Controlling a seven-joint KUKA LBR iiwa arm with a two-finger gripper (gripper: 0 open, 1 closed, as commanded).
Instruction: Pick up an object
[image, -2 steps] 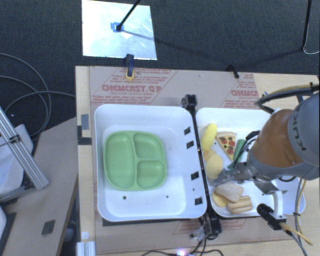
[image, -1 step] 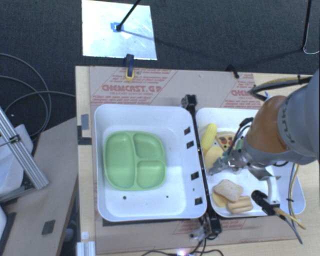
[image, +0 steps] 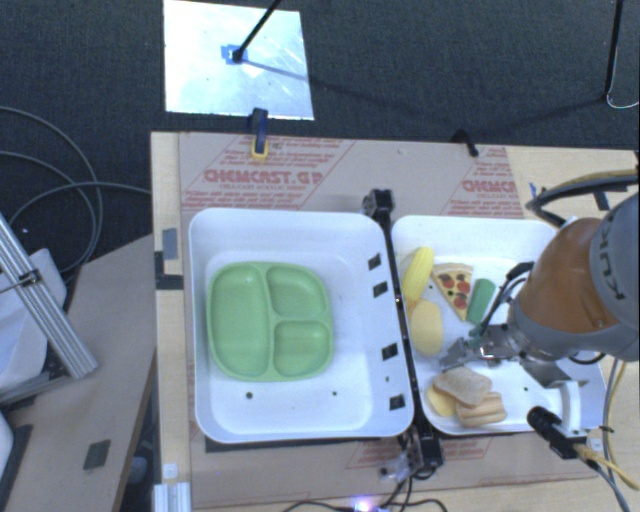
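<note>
My arm (image: 575, 285) reaches in over the right bin (image: 500, 232), its orange band above the wrist, and my pincer (image: 468, 350) hangs low at the bin's middle, among the toy food. I cannot tell whether it is open or closed, and I see nothing between its tips. Just below it lies a slice of bread (image: 461, 384), with a tan bun (image: 479, 410) beside that and a pale yellow round piece (image: 436, 402) at the bread's left. Left of the pincer sits a yellow potato (image: 427, 326); above that a banana (image: 416, 273) lies tilted near the bin's left wall. A pizza slice (image: 454, 285) lies right of the banana, and a green cylinder (image: 482, 299) stands beside it, close to my wrist. The left bin (image: 240, 228) holds a green divided tray (image: 270, 320), lying flat near its middle. Both bins rest side by side on the counter (image: 330, 175), which is covered with printed cardboard.
</note>
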